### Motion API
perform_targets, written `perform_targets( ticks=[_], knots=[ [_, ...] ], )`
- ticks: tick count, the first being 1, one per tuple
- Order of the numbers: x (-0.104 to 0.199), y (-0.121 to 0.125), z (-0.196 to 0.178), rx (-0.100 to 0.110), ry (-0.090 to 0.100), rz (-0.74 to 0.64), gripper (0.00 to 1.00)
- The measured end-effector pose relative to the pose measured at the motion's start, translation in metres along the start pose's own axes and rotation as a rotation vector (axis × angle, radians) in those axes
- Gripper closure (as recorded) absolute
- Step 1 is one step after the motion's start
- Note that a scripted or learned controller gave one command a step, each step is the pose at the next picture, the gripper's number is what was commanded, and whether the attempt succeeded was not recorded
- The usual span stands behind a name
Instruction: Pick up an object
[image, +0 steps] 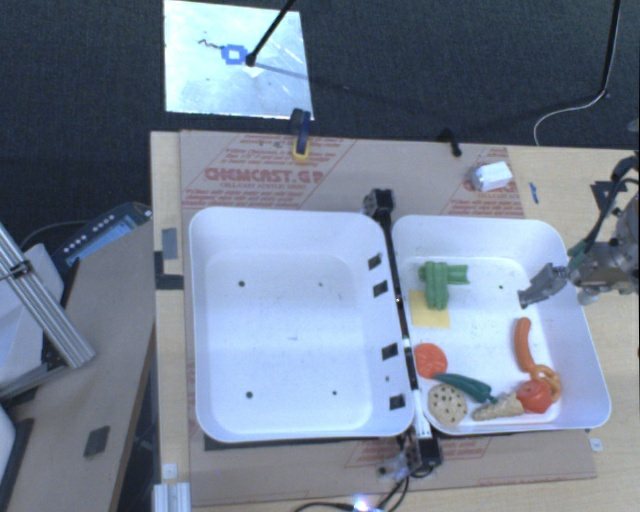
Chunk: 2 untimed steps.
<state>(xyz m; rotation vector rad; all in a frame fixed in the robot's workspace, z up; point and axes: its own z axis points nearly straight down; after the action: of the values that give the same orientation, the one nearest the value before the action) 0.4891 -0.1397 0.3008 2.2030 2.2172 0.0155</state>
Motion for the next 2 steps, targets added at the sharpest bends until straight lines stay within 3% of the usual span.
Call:
perform_targets(
  ticks=[1,2],
  knots=[
    [0.0928,0.0164,-0.2441,-0.004,0.004,-0.005,0.00],
    [0.0896,0.0160,-0.2463,0.011,0.003,-0.003,1.00]
  ],
)
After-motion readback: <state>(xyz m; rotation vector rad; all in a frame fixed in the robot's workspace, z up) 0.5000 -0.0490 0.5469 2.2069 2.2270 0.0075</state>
